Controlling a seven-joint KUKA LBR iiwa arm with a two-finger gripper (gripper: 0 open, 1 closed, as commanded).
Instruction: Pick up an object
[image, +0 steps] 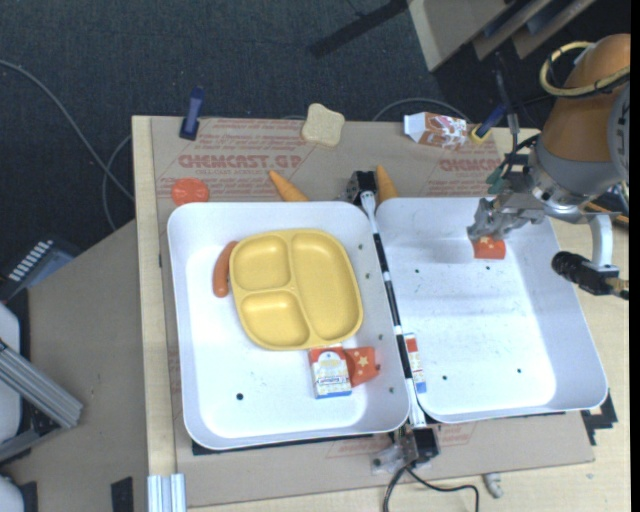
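- Dark carpet around a cardboard-topped bench (250, 150); two white bins side by side, left bin (200, 400) and right bin (500, 340).
- Left bin holds a yellow divided tray (297, 287), an orange sausage-shaped toy (221, 270) touching the tray's 9 o'clock edge, and a small carton (331, 373) with a red piece (364, 364) just beside it, at the tray's 6 o'clock.
- Likely target: small red block (489, 249), at about 12 o'clock in the right bin, near the far wall.
- Handling guess: block looks light, stiff, boxy, not fragile; flat sides should suit a pinch across two opposite faces, though its smallness leaves little margin and it could skid on the smooth bin floor.
- Gripper (493, 228) sits right over the block, touching or nearly so; block shows just below the fingertips, not clearly between them.
- Jaws: cannot tell whether open or closed, too small and dark.
- Arm (580, 140) comes in from 2 o'clock, wrist angled down toward 8 o'clock, orange band high at the frame's corner.
- Loose bits on the bench's 12 o'clock strip: bread-shaped piece (323, 123), carrot-like toy (288, 187).
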